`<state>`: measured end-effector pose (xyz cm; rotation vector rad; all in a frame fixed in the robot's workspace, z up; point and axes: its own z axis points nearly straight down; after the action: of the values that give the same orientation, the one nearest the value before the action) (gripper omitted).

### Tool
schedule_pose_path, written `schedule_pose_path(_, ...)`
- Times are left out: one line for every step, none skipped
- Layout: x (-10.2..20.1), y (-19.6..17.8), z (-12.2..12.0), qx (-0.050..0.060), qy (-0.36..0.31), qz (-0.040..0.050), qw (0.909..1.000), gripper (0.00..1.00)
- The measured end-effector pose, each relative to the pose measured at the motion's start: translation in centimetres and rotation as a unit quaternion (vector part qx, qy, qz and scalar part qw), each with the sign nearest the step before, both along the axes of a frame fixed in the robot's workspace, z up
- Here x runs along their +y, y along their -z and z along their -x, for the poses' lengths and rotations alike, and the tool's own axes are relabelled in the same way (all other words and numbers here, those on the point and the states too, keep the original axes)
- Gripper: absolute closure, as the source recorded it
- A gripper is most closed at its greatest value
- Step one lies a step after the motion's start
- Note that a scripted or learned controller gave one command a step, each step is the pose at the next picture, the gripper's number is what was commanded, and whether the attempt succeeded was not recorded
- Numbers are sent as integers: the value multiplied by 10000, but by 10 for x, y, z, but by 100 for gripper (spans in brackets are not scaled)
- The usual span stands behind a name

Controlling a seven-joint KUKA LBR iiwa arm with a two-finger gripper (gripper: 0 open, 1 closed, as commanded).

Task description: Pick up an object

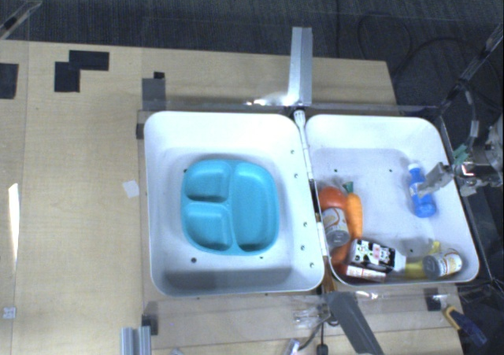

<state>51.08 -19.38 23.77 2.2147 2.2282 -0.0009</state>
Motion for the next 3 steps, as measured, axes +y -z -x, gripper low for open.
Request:
schedule_pose_path(-9, 142, 0, -16, 723, -8, 9974, 0)
schedule_pose_path(14, 149, -31, -59, 397, 14, 9992, 0)
schedule_pose_path(16, 140, -34, -77, 379, 1, 9993, 100)
